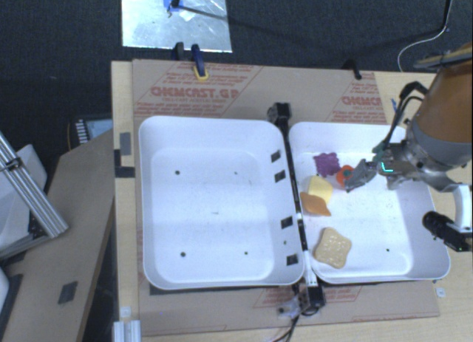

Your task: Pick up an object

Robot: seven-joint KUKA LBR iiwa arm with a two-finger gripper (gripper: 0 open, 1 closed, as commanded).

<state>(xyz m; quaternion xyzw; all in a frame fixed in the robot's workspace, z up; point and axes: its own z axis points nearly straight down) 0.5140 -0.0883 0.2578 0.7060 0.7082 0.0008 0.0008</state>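
Note:
In the right bin [399,255] lie a purple piece [326,162], a small red-orange piece [343,176], a pale yellow block [320,187], an orange wedge [316,204] and a tan cracker-shaped piece [332,247]. My gripper [358,177] reaches in from the right and hangs right beside the red-orange piece, partly covering it. I cannot see whether anything sits between its fingers.
The left bin [214,200] stands beside the right one, split from it by a black clip strip [290,193]. Both rest on a cardboard sheet [222,89]. A shiny metal plate [176,7] lies at the back.

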